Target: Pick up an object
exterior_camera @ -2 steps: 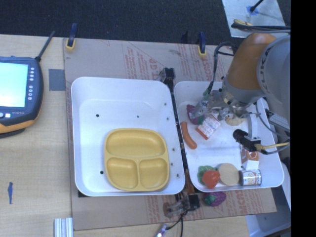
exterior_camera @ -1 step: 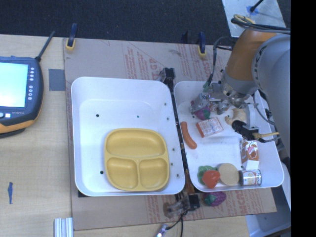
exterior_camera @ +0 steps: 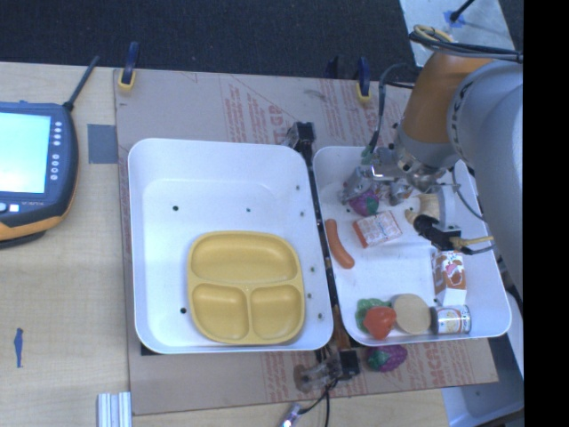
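Gripper (exterior_camera: pixel 378 181) is low over the far-left part of the right bin (exterior_camera: pixel 391 272), right above a small purple toy (exterior_camera: pixel 363 205), probably grapes and the likely pick target. Can't tell if the gripper is open or closed, and nothing is visibly held. The purple toy looks light, hard plastic, lumpy and a bit slick, so it's best pinched across its widest part from above; it could roll toward the bin's left edge. Also in the right bin: red-and-white packet (exterior_camera: pixel 377 229) just beside the toy, sausage (exterior_camera: pixel 339 244) along the left edge, carton (exterior_camera: pixel 450 274) by the right edge, can (exterior_camera: pixel 454 320) lying in the near-right corner, tan round piece (exterior_camera: pixel 411 313), red tomato (exterior_camera: pixel 380 322) and green piece (exterior_camera: pixel 367 307) bunched at the near edge. The left bin (exterior_camera: pixel 222 185) holds one yellow divided tray (exterior_camera: pixel 246 287) toward its near edge, with nothing in its compartments.
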### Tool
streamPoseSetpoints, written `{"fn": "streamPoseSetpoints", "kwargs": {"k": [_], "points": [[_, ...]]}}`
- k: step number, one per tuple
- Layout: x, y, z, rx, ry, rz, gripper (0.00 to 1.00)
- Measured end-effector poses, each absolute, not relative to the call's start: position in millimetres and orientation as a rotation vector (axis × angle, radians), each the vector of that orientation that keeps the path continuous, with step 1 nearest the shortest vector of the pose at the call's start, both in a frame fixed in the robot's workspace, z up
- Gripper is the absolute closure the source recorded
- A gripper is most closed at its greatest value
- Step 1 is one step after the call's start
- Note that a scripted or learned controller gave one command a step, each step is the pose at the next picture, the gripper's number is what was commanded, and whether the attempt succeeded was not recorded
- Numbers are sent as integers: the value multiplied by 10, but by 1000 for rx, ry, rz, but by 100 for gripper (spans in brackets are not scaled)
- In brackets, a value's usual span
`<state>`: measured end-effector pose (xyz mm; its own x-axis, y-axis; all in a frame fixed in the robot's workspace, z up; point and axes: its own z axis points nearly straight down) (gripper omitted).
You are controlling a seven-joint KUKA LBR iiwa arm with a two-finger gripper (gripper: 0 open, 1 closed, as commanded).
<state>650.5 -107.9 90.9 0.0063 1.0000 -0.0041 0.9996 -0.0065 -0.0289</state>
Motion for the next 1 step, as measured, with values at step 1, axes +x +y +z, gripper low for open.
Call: {"fn": "streamPoseSetpoints", "kwargs": {"k": [1], "points": [[6498, -1051, 987, -2204, -2202, 36, 100]]}}
